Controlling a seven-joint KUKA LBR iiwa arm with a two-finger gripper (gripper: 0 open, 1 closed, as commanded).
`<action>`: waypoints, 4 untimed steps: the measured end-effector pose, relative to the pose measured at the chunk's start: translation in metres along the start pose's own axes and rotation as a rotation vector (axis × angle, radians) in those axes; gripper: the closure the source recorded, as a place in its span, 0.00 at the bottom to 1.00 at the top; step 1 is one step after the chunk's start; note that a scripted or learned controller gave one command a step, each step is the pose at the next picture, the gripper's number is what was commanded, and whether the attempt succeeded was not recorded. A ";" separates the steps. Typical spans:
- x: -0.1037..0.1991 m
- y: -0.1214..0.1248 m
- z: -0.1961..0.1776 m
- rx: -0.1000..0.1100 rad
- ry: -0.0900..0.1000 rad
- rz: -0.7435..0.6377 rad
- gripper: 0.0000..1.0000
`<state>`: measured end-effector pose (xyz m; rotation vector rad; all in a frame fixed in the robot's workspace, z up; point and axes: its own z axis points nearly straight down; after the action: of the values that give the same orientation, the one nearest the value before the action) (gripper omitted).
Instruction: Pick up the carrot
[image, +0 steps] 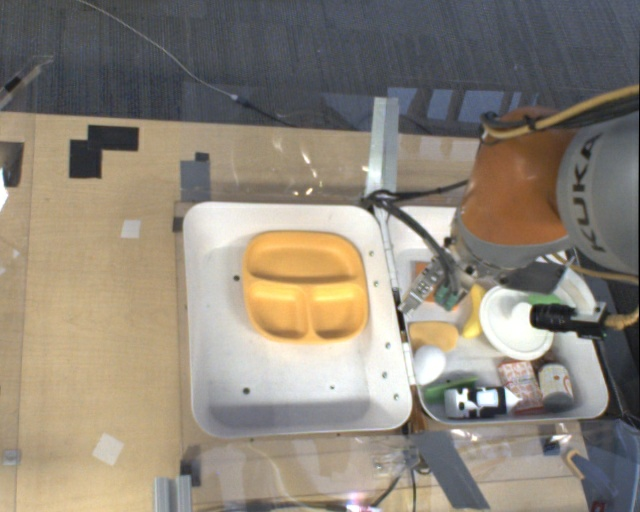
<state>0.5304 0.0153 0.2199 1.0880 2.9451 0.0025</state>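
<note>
Carrot not made out with any certainty in the right bin (590, 400); the arm (520, 190) covers much of that bin, so its place cannot be told. Pincer (440, 285) sits low over the bin's left part, just above a yellow lump (433, 334); whether it is parted or closed, or has hold of anything, cannot be told from this angle. A slim yellow piece (470, 312) shows just right of the pincer, partly hidden. Below the lump, a white egg-like ball (429, 362). Right of these, a white cup (515, 322) with a black part of the arm across its edge. Along the bin's near wall: a green and black bottle (470, 398) lying down, then a reddish carton (519, 385) and a small can (555, 383) side by side. Left bin (215, 400) holds a yellow divided tray (304, 285), three compartments, set near its middle. Metal upright (384, 145) stands at the far end between the bins. Cables (410, 225) run from there to the wrist. Desk (90, 330) is pale wood with black marks (100, 148) at far left.
</note>
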 end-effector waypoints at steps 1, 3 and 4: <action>-0.018 -0.053 -0.094 -0.010 -0.014 0.088 1.00; -0.033 -0.051 -0.152 -0.013 -0.015 0.221 1.00; 0.031 -0.031 -0.048 0.003 0.002 0.185 1.00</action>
<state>0.4867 0.0115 0.2682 1.3572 2.8343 0.0000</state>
